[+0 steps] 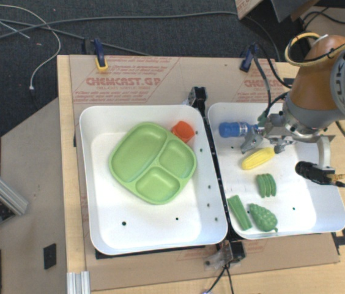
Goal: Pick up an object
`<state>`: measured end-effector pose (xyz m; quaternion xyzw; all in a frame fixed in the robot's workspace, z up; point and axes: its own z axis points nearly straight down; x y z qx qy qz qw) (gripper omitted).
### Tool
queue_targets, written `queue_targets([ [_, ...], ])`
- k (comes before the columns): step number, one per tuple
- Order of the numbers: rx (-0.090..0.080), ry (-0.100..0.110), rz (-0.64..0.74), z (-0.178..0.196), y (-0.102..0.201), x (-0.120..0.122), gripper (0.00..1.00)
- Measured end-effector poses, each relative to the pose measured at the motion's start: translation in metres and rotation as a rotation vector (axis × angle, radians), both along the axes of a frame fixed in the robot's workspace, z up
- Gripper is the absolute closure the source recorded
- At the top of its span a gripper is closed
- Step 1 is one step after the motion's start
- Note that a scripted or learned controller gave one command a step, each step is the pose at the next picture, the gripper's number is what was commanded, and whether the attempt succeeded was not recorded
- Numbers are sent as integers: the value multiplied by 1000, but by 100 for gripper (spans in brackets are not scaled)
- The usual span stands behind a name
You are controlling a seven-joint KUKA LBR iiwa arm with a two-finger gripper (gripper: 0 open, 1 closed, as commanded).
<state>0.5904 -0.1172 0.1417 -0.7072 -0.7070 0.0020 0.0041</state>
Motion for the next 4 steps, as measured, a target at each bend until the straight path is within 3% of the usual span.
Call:
queue_targets([
  [1, -11, -16, -1, -46, -3, 3, 0],
  [2, -10, -23, -2, -32, -3, 5, 100],
  [4, -4, -16, 2, 74, 0, 0, 100],
])
